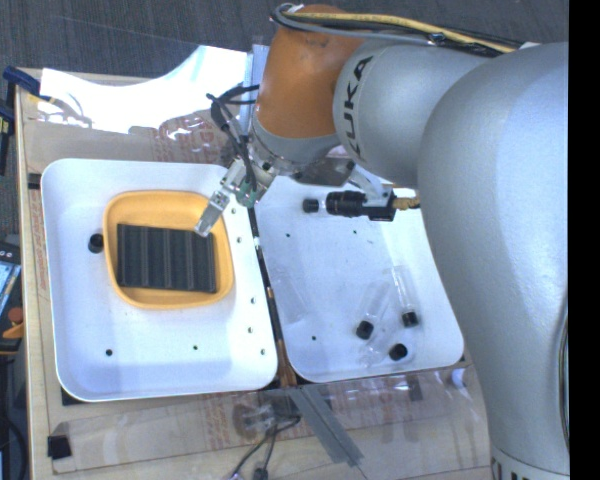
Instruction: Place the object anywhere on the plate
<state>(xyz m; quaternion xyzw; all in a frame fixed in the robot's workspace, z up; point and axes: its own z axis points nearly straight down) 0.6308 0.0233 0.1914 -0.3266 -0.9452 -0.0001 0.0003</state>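
**While hanging at the plate [160,206] rim, gripper [206,226] state not readable**

Although very close to the block [170,258], not seen holding it. Gripper spread or pressed together: impossible to tell from this angle. Thin, metal-grey, pointing down and to the left, with the tip over the plate's upper right rim, just beside the block's upper right corner.

Left bin [70,348]: shallow, white, smooth plastic with rounded corners and a few small dark dots on the floor. Inside, the plate: yellow-orange, a rounded rectangle with a raised, slightly glossy rim. On the plate, lying flat and covering most of its floor: the block, dark grey to nearly black, rectangular, matt, with parallel ridges running from far edge to near edge. Left of the plate and apart from its rim, a small black knob [96,241].

Right bin [320,298]: same white plastic, just beside the left bin. In the near right part, some clear tubes [390,293], hard to count because transparent, with three small black caps [364,328] close to them. Near the far edge, one small black dot [310,205].

Arm [460,118]: smooth grey, thick and round, with an orange band [300,68], reaching in from the right and covering part of the right bin.
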